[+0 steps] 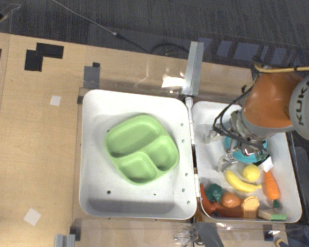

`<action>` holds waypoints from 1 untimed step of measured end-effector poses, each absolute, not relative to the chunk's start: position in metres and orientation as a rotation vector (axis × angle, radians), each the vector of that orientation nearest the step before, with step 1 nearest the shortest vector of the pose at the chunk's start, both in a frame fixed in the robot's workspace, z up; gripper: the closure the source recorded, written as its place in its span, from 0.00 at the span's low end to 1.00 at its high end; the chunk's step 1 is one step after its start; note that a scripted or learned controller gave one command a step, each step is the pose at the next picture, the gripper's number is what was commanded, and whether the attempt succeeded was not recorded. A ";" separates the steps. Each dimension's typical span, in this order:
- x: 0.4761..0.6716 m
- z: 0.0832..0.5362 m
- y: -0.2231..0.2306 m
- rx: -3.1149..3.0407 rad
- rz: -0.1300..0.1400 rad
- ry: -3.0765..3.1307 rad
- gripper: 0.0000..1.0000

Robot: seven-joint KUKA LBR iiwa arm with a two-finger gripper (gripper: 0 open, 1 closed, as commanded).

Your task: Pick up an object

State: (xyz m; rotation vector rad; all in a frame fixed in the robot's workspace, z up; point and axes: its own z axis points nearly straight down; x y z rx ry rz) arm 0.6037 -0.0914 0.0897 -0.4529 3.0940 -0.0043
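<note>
Two white bins on wooden bench

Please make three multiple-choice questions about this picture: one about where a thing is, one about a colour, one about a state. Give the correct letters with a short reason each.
1. Where does the green divided plate lie?
A. in the left bin
B. in the right bin
C. on the wooden bench

2. What colour is the carrot in the right bin?
A. blue
B. orange
C. white

3. Where is the gripper?
A. over the left bin
B. over the right bin, beside the lemon
C. outside both bins

Answers: 1 A, the plate sits alone in the left bin. 2 B, its body is orange. 3 B, the arm reaches down over the toy food, just above the lemon and banana.
</note>
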 end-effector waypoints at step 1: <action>0.586 0.090 -0.107 -0.588 -0.005 3.071 0.00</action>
